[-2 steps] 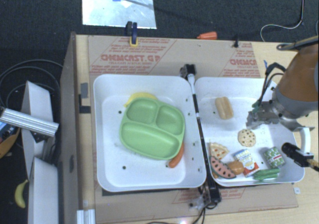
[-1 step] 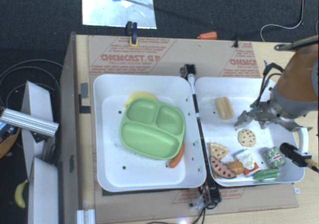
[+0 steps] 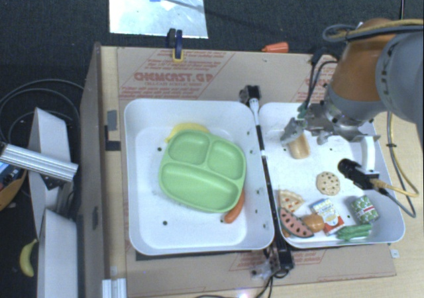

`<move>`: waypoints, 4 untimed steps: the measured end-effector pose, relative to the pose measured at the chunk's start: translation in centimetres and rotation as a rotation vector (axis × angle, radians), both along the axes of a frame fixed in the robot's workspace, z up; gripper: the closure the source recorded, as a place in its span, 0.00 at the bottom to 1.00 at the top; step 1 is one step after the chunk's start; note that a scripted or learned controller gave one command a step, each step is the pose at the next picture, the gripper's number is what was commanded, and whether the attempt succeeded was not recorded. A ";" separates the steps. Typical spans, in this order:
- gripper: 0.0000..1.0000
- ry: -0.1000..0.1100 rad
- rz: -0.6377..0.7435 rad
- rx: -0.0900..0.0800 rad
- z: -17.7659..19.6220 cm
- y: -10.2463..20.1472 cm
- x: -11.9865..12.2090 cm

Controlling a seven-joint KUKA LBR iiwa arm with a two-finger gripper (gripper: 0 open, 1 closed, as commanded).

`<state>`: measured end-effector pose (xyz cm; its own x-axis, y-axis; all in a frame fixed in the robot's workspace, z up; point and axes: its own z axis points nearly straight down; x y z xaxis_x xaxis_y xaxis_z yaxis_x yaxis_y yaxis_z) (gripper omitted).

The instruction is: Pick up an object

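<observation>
Ridged watermelon slice, round speckled cookie

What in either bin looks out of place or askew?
In the left bin, the green divided tray lies askew, covering most of a yellow item and part of an orange sausage, both poking out from under it.

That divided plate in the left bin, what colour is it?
Light green; the divided plate shows plainly in the camera view.
</observation>
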<state>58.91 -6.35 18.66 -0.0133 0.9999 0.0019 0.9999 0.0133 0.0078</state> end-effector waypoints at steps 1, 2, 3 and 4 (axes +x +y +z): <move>0.00 0.009 -0.014 -0.003 -10.8 -3.5 1.5; 0.00 0.008 -0.012 -0.002 -10.3 -2.9 0.9; 0.00 0.002 -0.008 -0.003 -10.1 -3.5 4.9; 1.00 0.003 -0.007 -0.003 -9.1 -3.5 4.8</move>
